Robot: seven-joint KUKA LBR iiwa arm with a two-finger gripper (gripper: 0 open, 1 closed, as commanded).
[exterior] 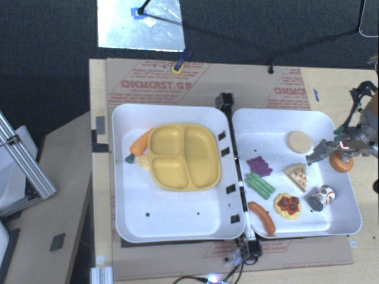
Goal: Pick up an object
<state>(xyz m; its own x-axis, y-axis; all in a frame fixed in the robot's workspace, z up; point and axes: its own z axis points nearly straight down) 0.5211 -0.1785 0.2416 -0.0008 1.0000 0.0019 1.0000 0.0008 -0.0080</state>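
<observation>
Orange ball [341, 162] sits against the right bin's [278, 118] right edge, directly beside the gripper [320, 152], which hangs over that rim. Whether it is open I cannot tell. The pizza slice [297, 176] lies just below.

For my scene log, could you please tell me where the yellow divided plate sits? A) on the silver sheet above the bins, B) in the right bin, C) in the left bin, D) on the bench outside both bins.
C: the yellow divided plate lies inside the left bin, with the toy carrot against its left edge.
</observation>
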